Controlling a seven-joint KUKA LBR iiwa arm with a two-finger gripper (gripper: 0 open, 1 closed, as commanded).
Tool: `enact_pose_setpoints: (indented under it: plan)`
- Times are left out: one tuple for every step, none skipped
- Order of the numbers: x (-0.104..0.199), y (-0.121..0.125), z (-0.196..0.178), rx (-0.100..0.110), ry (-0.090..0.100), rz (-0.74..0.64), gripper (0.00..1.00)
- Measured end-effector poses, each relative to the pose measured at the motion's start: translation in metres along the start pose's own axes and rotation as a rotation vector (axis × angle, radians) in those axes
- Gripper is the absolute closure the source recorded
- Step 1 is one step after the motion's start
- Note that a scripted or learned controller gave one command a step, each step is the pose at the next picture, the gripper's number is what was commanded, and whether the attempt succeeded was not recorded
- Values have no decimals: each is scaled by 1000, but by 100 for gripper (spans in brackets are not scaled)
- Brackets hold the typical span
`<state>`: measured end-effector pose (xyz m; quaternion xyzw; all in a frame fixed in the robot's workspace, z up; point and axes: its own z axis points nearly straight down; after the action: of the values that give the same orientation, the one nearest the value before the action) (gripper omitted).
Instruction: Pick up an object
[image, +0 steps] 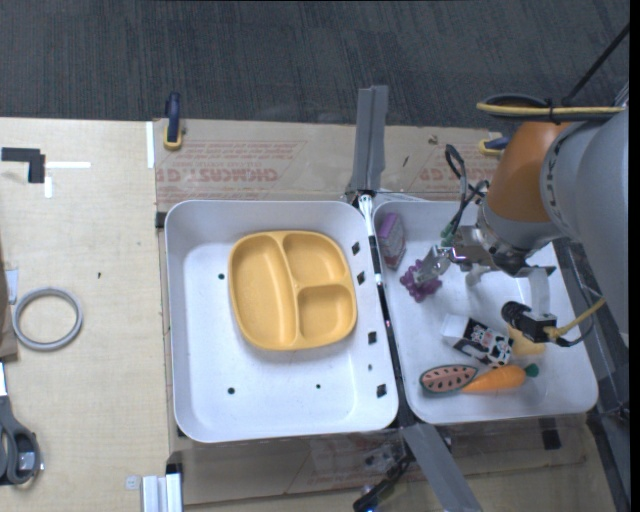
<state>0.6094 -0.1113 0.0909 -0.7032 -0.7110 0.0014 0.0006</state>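
My gripper (436, 264) hangs low over the left part of the right bin (570, 395), its tip right beside a small purple grape-like cluster (420, 284); I cannot see whether it touches it. A mauve oblong object (390, 235) lies against that bin's left wall. Near the front of the bin lie an orange carrot (495, 379), a brown oval piece with dark specks (446, 378) and a small white and black packet (480, 341). The left bin (200, 400) holds a yellow divided plate (292, 289).
On the bench left of the bins lie a grey tape roll (45, 318) and scissors (16, 452). A blue-handled clamp (173, 120) sits at the cardboard's back edge. A grey divider (370, 140) runs between the bins at the back.
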Motion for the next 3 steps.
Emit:
enact_pose_setpoints:
  plan:
    - [0, 0, 0, 0, 0, 0, 0]
    - [-10, -18, -76, -3, -1, -105, 0]
    - [14, 22, -10, -1, 0, 86, 0]
